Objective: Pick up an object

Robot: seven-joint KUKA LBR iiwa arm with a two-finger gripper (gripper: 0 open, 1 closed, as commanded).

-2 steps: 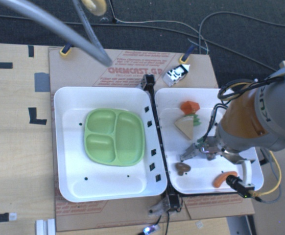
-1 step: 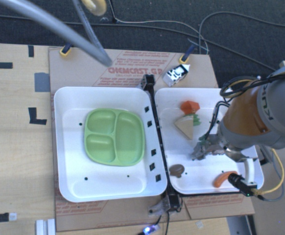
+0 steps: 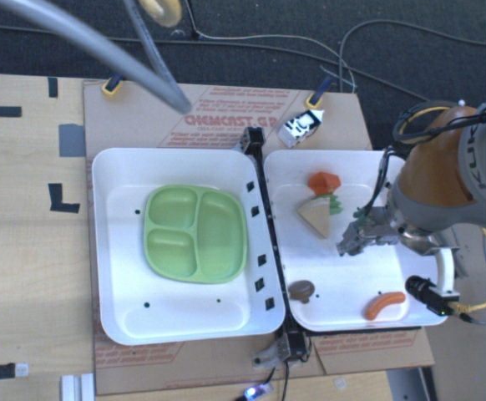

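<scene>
The hand [image 3: 351, 242] is hovering in the right bin [image 3: 343, 303], just right of the tan wedge [image 3: 316, 217]; its finger state cannot be told. The red-and-green toy [image 3: 325, 184] is lying above the wedge. A sausage [image 3: 384, 305] and a brown piece [image 3: 301, 290] are sitting along the bin's lower edge. A green divided plate [image 3: 196, 233] is occupying the left bin [image 3: 126, 307].

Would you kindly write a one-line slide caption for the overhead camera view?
KUKA arm's claw hovers in the right bin near a tan wedge, carrot, sausage; green divided plate fills the left bin.
</scene>
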